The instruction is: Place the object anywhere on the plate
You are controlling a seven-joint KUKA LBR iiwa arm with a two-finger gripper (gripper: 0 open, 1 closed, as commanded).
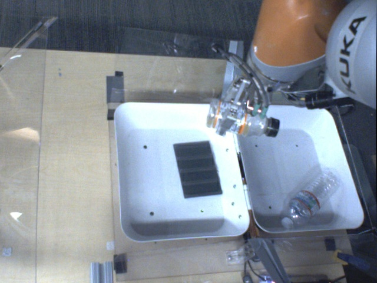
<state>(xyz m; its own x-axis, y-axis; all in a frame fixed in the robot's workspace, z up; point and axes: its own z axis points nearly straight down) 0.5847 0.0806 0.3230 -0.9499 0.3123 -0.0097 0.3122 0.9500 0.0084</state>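
Lettering reading "KUKA" is seen in dark capitals on the grey arm (353,46) at the upper right, beside its orange band (291,16). The gripper (227,119) is held over the back edge where the two white bins meet, and whether anything is between its parts cannot be told from the slanted view. A clear plastic bottle (309,200) is seen lying on its side in the right bin (294,146), near the front right corner, well apart from the gripper; its label cannot be read. A dark ribbed rectangular plate (197,168) is seen lying flat near the middle of the left bin (141,181). Both bins are borne by a pale wooden bench (59,158).
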